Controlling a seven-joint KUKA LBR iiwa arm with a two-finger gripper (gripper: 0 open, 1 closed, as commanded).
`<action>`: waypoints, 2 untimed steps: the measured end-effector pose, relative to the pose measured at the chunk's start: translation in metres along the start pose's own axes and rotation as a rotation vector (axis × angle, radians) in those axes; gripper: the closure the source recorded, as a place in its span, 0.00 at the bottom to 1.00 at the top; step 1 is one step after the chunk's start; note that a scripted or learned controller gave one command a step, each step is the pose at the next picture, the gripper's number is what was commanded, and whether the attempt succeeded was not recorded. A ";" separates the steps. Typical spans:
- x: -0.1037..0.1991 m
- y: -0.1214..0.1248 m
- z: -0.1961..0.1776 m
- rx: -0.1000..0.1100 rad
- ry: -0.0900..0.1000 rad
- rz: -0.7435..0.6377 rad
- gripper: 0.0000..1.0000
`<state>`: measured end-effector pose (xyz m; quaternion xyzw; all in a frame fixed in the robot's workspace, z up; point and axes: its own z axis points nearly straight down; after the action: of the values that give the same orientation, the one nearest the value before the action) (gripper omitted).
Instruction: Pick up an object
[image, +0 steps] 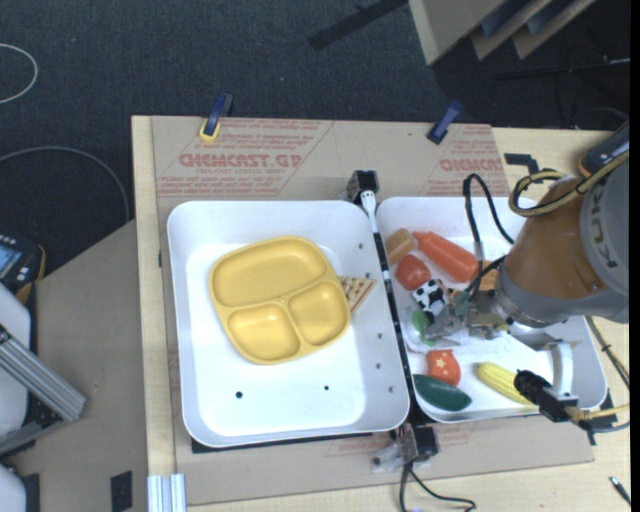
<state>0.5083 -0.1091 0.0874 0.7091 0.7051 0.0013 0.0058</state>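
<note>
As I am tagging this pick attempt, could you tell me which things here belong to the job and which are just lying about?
Job:
gripper, low in the right bin
toy carrot
tomato
cow-patterned toy
corn cob
green vegetable

Lying about:
yellow divided plate, in the left bin
waffle piece
bench clamps

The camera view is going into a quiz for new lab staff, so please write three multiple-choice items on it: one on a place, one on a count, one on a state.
1. Where does the yellow divided plate lie?
A. in the left bin
B. in the right bin
C. on the floor

2. How many compartments does that plate have?
A. two
B. three
C. five

3. How does the gripper stand?
A. raised high above the bench
B. down among the toy foods in the right bin
C. over the left bin

Key: 1 A, the plate sits within the left bin's walls; 2 B, ridges mark three wells; 3 B, it is low beside the toy cow.
</note>
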 end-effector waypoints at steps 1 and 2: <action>0.002 -0.001 -0.010 0.002 0.002 -0.002 1.00; 0.001 -0.003 -0.072 0.004 0.004 -0.006 1.00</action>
<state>0.5047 -0.1074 0.1596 0.7068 0.7074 0.0016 0.0029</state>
